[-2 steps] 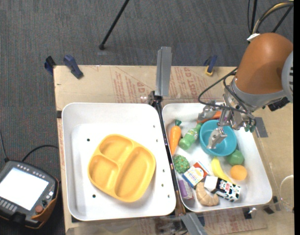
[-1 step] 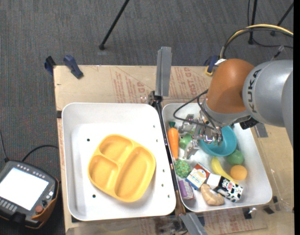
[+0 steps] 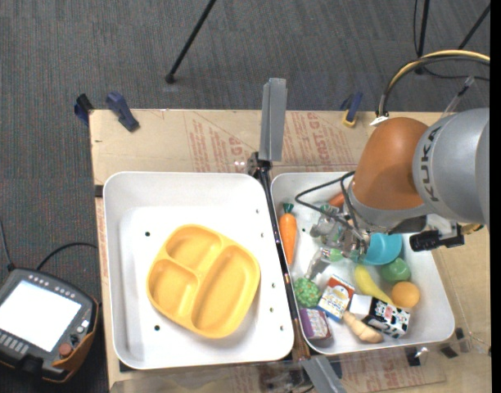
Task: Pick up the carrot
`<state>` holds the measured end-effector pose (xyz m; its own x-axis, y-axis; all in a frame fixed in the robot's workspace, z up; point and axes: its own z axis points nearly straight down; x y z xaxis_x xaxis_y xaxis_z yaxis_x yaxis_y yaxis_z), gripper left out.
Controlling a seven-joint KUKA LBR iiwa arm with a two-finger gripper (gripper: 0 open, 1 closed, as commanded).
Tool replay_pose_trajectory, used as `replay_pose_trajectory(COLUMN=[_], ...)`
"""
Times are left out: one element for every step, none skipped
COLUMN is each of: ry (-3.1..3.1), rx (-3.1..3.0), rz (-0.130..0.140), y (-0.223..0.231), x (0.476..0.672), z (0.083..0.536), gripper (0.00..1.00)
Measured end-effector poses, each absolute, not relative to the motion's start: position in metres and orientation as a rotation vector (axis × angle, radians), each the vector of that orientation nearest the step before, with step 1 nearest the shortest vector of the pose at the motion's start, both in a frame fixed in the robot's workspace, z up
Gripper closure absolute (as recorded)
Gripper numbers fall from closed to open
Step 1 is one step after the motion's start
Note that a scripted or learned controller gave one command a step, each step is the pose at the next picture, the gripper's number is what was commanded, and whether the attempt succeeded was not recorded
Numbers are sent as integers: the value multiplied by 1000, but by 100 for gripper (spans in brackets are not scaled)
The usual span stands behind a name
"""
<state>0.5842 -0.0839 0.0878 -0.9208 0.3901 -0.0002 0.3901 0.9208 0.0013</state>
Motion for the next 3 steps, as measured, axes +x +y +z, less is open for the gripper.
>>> replay_pose_trajectory(ry=[2860,2610,2406], rx=[1300,1752,2036], rz=[1,-3,-28], y=[-86,-90,-96], x=[612,629,639], z=[93,88,85], gripper=[0,0,0])
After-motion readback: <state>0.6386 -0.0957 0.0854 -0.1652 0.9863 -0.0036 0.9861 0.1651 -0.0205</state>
